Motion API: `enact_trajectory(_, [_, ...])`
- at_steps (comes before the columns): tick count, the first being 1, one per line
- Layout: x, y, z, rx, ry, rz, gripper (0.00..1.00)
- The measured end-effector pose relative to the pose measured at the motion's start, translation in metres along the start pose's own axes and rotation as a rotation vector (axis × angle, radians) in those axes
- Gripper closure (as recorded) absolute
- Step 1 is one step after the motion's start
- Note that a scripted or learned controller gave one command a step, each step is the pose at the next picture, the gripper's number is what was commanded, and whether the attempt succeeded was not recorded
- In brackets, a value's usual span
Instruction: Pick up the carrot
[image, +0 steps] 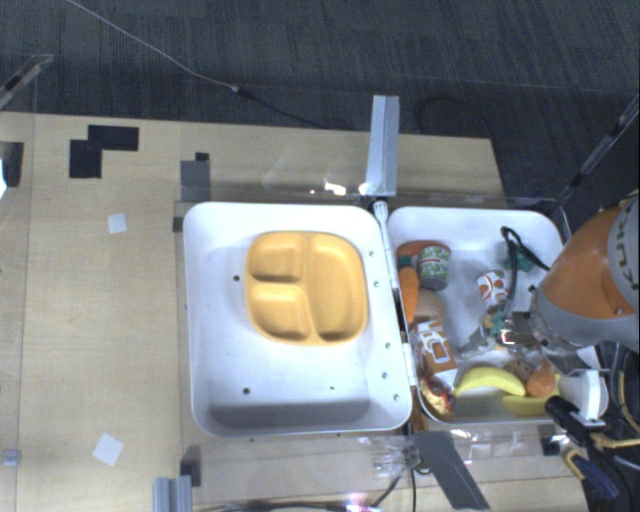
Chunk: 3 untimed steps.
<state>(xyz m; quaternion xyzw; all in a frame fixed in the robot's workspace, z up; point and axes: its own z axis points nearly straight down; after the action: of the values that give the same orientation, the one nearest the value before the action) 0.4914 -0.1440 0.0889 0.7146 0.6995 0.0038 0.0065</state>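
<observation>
While the arm (600, 275) leans in from the right, its gripper (508, 335) sits low in the right bin (470, 222), about mid-bin toward the right wall. Can't tell how the jaws stand, wrist blocks the view.

Carrot (408, 290) is at the right bin's left edge, lying flat against the divider wall next to the left bin (215, 330). Long axis runs roughly far-to-near, parallel to that wall. Which end is the tip I can't make out. Gripper is well apart from it, other clutter between.

Room is tight around the carrot: wall on its left, a round green-and-white can (432, 262) just beside its far end, a brown-and-white box (434, 345) near its near end. Only its right flank looks partly open.

Rest of the right bin: a banana (490, 380) along the near wall, a small red-and-white item (490, 288) near the gripper, a reddish round thing (541, 379) by the banana's right end, and a dark cable-like object (518, 250) in the far right corner.

Left bin holds a yellow compartment tray (305, 287), centred toward the far side, with bare white floor all around it.
</observation>
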Motion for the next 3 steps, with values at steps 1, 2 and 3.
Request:
enact_trajectory(1, [0.001, 0.004, -0.012, -0.008, 0.000, -0.010, 1.00])
enact_trajectory(2, [0.052, 0.000, -0.002, -0.005, -0.002, 0.149, 1.00])
enact_trajectory(3, [-0.010, 0.001, -0.001, -0.003, 0.000, -0.033, 1.00])
